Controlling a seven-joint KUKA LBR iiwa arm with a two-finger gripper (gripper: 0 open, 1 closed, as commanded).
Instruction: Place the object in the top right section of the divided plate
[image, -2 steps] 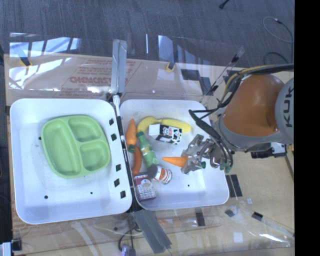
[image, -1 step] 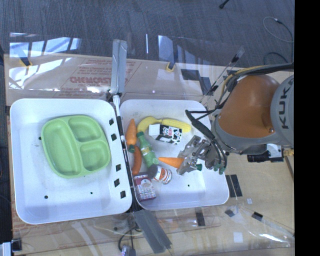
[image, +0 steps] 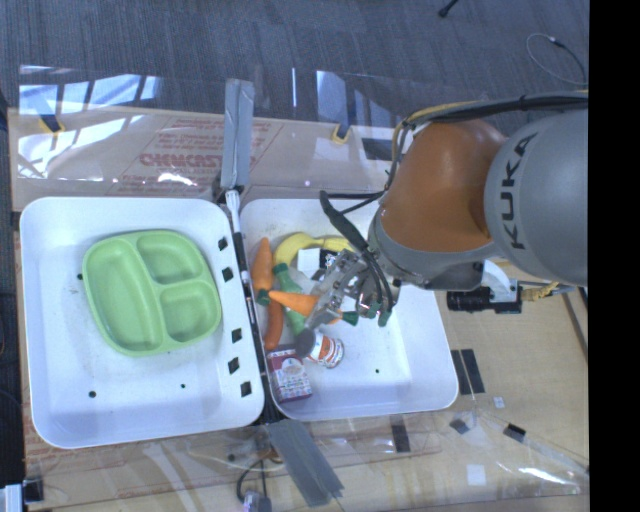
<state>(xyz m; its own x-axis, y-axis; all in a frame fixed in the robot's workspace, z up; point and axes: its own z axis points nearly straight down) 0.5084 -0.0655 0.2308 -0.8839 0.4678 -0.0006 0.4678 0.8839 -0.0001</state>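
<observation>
Claw (image: 322, 312): hovering low in right bin (image: 420, 385), over the toy pile; finger state impossible to tell.
Carrot (image: 290, 298): lying in the pile, not lifted.
Plate (image: 150, 290): sitting empty in left bin (image: 60, 400).
Progress: picking and placing both remaining.

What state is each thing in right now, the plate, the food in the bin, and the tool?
Divided plate: flat in the left bin, nothing in its sections.
Carrots: lying in the right bin.
Banana: lying near the bin's far wall.
Tool: low over the food pile.
</observation>
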